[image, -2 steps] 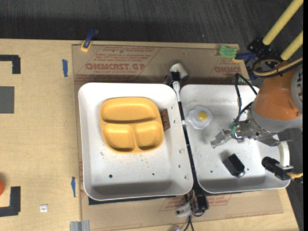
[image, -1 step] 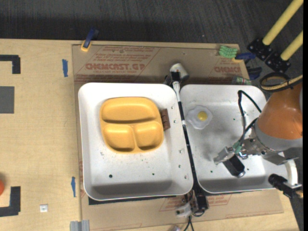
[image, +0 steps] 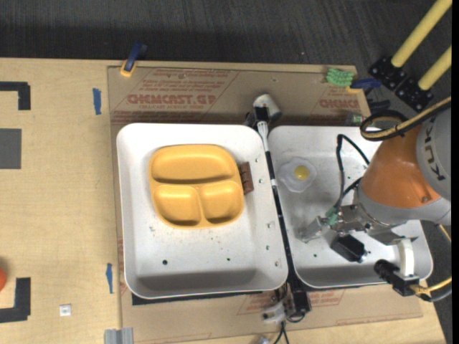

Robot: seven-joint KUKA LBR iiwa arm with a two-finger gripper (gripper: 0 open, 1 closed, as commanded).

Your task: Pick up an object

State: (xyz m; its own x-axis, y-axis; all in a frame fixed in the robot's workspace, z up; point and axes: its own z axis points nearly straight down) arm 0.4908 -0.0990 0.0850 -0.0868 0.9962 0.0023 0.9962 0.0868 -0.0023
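Note:
A yellow divided tray (image: 195,185) lies upside down in the left bin (image: 143,249), with a small brown block (image: 244,177) against its right side. In the right bin (image: 323,274) a small clear round piece with a yellow centre (image: 300,172) rests near the back. My gripper (image: 314,229) is low over the right bin's floor, in front of that clear piece and apart from it. No object shows in the gripper.
The grey arm with its orange band (image: 398,181) covers the right bin's right half. Black cables (image: 348,156) loop above the wrist. A raised rim (image: 276,206) separates the two bins. Yellow bars (image: 427,24) stand at the back right.

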